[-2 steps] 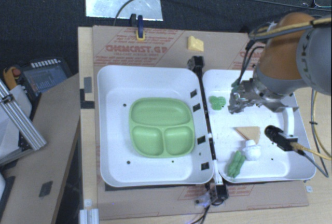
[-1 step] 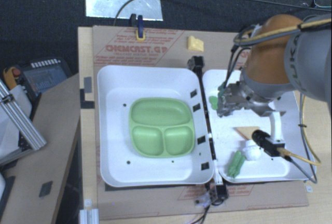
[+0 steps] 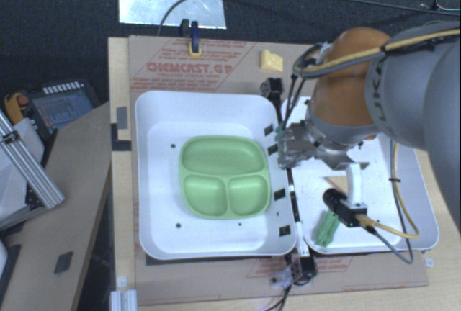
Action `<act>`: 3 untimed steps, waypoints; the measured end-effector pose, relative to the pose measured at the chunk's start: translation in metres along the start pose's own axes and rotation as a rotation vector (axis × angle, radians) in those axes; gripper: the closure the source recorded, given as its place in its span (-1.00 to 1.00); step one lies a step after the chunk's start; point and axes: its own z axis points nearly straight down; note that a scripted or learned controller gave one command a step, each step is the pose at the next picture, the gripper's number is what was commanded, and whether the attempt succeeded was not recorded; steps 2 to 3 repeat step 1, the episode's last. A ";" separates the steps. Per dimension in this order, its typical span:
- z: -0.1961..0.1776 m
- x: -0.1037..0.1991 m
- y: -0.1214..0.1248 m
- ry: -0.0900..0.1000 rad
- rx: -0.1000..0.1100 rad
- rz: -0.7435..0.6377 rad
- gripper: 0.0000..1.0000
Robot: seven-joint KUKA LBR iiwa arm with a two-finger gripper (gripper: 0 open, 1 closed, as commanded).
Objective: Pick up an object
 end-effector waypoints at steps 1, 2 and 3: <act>-0.003 0.051 -0.015 0.000 0.000 -0.001 1.00; -0.003 0.051 -0.015 0.000 0.000 -0.001 1.00; -0.003 0.051 -0.015 0.000 0.000 -0.001 1.00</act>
